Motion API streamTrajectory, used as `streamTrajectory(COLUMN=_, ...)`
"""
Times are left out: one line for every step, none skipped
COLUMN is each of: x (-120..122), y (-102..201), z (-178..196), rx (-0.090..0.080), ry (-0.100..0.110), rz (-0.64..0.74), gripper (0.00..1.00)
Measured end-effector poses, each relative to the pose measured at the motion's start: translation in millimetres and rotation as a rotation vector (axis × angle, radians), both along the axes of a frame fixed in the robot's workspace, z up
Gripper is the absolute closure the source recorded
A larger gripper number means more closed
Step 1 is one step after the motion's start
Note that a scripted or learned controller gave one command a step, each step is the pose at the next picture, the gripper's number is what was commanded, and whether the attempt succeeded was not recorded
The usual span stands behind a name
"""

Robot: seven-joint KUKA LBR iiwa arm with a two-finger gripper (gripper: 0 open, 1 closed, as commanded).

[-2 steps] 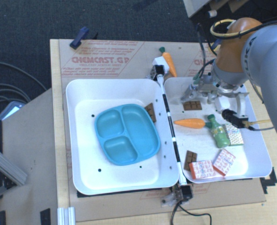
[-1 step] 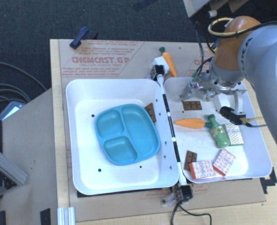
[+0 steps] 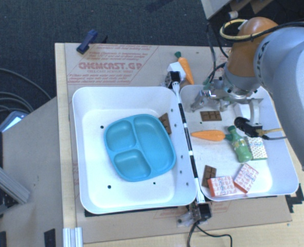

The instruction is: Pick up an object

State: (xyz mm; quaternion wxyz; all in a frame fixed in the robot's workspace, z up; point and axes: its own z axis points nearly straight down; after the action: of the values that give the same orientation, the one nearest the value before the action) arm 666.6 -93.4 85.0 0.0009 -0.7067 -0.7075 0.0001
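Several objects are being approached in the right bin point(image 3: 290, 181): the end effector point(image 3: 213, 99), its opening impossible to tell, is being positioned above a chocolate bar point(image 3: 211, 116); descent is needed next.

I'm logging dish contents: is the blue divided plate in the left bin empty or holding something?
Empty. All three compartments of the blue divided plate show bare blue; the brown chocolate piece lies beside it.

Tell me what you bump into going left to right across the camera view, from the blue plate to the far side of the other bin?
Blue divided plate → brown chocolate piece beside it → black divider rail between the bins → orange carrot → green bottle → little patterned packet.
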Motion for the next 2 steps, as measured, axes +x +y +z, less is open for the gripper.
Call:
streamTrajectory(x=-12, y=-20, z=0, rx=-0.001, ry=0.001, rz=-0.002, gripper=0.00)
streamTrajectory(x=0, y=-20, z=0, rx=-0.001, ry=-0.003, rz=0.000, gripper=0.00)
